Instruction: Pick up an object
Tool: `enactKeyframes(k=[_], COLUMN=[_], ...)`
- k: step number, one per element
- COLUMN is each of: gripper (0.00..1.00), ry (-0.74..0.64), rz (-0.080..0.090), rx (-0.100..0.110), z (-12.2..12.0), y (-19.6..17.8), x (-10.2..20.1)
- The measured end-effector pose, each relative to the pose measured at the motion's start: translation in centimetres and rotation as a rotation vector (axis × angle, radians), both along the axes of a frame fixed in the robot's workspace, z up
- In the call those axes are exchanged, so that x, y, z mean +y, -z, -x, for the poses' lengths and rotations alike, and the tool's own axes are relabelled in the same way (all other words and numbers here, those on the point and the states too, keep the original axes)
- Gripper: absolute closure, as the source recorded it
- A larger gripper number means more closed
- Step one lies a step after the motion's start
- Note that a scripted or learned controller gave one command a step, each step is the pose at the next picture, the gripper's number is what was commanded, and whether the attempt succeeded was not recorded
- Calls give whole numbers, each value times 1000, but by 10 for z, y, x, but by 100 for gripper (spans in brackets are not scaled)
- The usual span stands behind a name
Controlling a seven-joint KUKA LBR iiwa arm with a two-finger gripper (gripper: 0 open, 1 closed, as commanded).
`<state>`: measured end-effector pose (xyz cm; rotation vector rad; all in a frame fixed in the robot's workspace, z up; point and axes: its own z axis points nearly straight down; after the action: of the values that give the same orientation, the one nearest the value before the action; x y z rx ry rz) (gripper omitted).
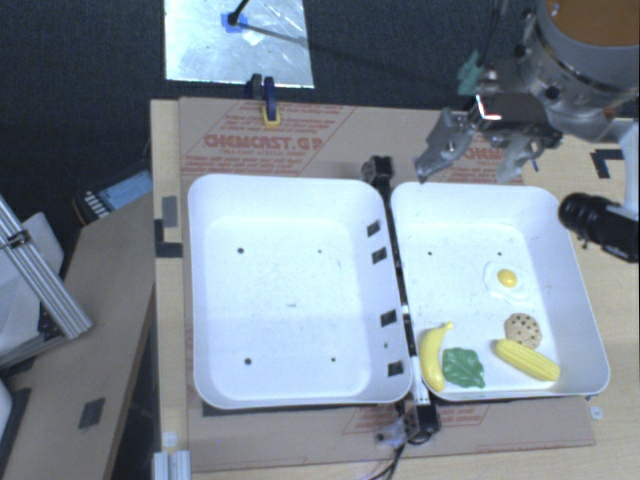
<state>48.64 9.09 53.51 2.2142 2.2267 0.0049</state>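
Observation:
The right bin (455, 218) holds several toy foods along its near side: a fried egg (506, 279), a cookie (522, 329), a corn cob (527, 360), a yellow banana (433, 356) and a green leafy piece (463, 367). My gripper (472, 156) hangs above the far edge of the right bin, well clear of the foods. Its two fingers are spread apart with nothing between them.
The left bin (285, 288) lies beside the right one, with a black divider strip (393, 268) between them. A shiny metal sheet (238, 26) lies beyond the bench. A black cylinder (598, 223) juts in at the right edge.

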Motion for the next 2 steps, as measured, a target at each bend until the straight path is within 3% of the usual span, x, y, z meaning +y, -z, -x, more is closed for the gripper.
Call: enactKeyframes(k=[2], gripper=[0], ry=[0], rz=[0], rx=[0], z=[0], y=[0], x=[3])
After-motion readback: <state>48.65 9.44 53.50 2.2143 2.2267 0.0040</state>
